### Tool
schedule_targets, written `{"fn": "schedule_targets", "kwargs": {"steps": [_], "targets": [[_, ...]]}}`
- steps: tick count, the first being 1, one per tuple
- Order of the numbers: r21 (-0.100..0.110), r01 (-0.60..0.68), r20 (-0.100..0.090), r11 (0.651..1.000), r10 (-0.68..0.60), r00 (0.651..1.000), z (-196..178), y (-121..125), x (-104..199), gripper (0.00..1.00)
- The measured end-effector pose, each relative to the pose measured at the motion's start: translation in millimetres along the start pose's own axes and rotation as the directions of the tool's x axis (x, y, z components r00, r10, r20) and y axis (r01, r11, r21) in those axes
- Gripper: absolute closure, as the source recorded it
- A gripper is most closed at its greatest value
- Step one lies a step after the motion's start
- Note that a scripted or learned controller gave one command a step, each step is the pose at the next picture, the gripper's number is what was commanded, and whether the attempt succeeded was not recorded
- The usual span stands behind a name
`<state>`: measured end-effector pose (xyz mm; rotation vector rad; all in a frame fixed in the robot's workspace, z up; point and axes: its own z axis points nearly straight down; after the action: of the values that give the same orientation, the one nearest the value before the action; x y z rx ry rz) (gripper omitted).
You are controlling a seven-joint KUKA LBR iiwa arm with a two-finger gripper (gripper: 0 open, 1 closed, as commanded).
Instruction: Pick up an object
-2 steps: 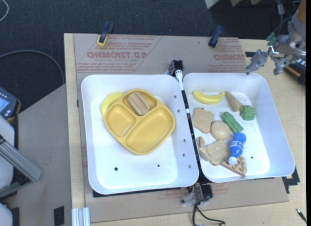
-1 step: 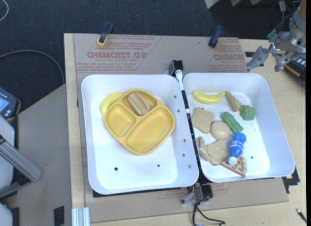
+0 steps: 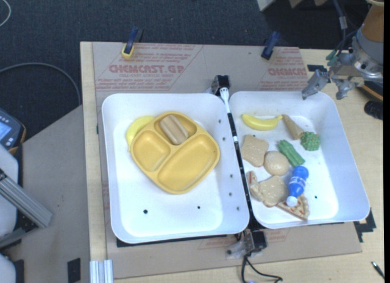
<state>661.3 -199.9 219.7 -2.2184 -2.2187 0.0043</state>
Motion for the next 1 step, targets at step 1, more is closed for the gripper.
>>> {"fn": "schedule_targets", "kwargs": {"steps": [1], "targets": [[0.001, -0.001, 0.000, 1.000, 0.001, 1.000, 60.0, -2.8, -7.1, 0.00]]}}
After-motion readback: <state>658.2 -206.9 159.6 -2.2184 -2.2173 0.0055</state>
